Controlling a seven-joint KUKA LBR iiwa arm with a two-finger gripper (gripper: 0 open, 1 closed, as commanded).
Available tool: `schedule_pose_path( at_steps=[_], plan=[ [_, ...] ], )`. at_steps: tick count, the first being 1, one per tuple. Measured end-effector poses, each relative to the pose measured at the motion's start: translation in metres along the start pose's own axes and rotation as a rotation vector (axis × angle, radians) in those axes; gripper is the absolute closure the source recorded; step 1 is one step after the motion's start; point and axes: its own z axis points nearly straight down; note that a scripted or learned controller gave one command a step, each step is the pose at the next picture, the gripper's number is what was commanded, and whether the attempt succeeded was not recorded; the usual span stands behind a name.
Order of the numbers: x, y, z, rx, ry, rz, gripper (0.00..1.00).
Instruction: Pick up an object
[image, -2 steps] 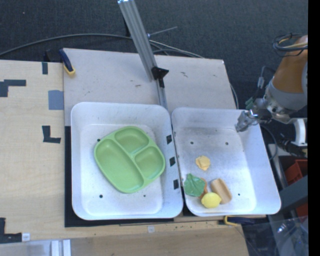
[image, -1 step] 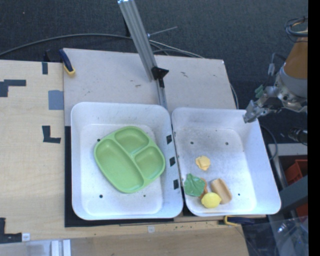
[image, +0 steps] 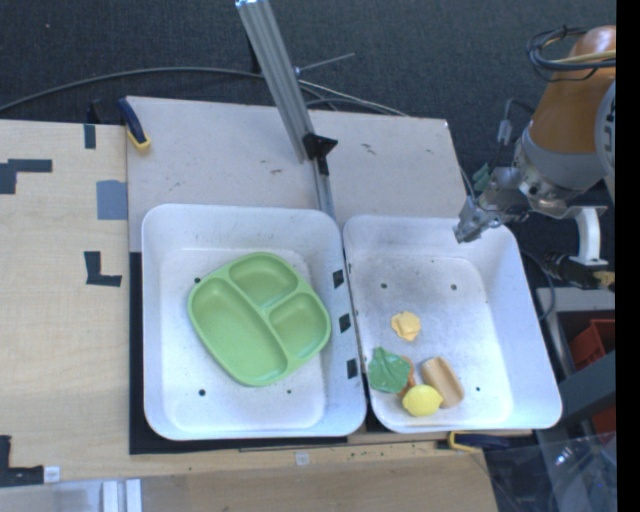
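Gripper (image: 470, 231) hangs over the right bin's (image: 520, 290) far corner, its jaw state too blurred to tell.

Green divided plate (image: 260, 318) in left bin (image: 160, 300). Metal pole (image: 285, 85) slants over bench (image: 60, 260), yellow-blue clamp (image: 133, 125) at back.

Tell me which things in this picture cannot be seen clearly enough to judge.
- Gripper, camera view: small and dark over the right bin's far corner; its opening is unreadable.
- Green toy: too small to identify.
- Lemon and hot dog: touching or apart, unclear.
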Motion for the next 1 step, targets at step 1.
schedule_pose_path(
  at_steps=[1],
  plan=[
    [0.0631,-0.0103,0.006,0.003,0.0,-0.001,1.0]
  ],
)
